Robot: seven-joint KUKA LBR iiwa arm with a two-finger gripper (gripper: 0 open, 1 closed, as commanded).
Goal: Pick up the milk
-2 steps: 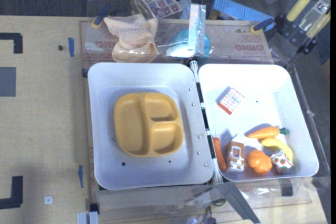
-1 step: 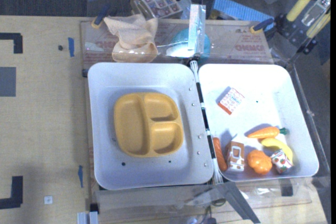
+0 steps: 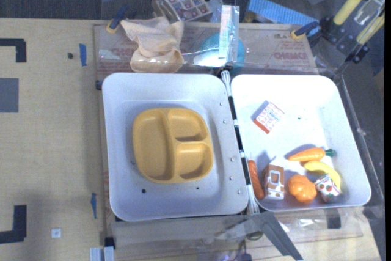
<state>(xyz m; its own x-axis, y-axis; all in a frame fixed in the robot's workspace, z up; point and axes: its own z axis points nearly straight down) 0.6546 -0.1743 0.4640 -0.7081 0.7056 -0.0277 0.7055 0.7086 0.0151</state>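
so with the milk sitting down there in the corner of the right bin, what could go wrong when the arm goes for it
The milk carton sits in the near right corner of the right bin, touching the banana and close to the orange. The claw could nudge or catch those instead. The bin's raised wall beside the carton may block one side of the grasp. A second small carton lies nearby and might be mistaken for the milk.

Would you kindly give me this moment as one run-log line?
phase: pre-grasp | milk carton: right bin, near corner, beside orange | left bin: yellow tray
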